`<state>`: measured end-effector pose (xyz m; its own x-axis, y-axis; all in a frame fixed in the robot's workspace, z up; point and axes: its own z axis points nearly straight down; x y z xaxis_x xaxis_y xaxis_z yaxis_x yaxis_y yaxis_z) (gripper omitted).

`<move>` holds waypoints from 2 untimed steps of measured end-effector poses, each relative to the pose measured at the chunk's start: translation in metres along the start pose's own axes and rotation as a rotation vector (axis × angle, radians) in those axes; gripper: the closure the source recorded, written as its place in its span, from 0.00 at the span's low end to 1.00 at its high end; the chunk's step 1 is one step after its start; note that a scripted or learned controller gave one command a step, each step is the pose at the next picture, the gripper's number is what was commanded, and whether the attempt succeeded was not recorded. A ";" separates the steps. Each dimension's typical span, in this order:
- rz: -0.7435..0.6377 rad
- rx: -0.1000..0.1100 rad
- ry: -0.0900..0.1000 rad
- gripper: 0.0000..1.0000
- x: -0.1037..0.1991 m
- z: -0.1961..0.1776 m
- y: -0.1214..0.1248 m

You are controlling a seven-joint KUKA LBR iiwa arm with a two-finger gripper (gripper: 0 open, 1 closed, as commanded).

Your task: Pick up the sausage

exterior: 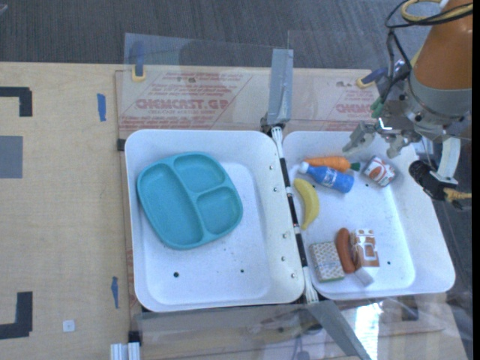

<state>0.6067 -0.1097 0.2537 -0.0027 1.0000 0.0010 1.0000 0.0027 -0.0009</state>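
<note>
The sausage (345, 250) is a short reddish-brown link lying near the front of the right bin (420, 268), between a small checkered packet (327, 261) and a white-and-red carton (366, 247). My gripper (379, 139) hangs over the back of the same bin, well behind the sausage, with its grey fingers spread open and nothing between them. A small red-and-white can (379, 171) lies just below the fingers.
In the right bin also lie a carrot (327, 162), a blue bottle (327, 177) and a banana (306, 202) near the left wall. The left bin (150, 276) holds a teal divided plate (190, 199). The arm's orange band (444, 58) looms at the upper right.
</note>
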 end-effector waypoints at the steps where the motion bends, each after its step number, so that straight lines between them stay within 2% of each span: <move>1: 0.064 0.000 -0.001 0.00 -0.032 0.126 -0.066; 2: 0.087 -0.008 -0.001 0.00 -0.014 0.166 -0.108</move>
<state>0.4986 -0.1242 0.0878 0.0844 0.9964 0.0007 0.9964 -0.0844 0.0067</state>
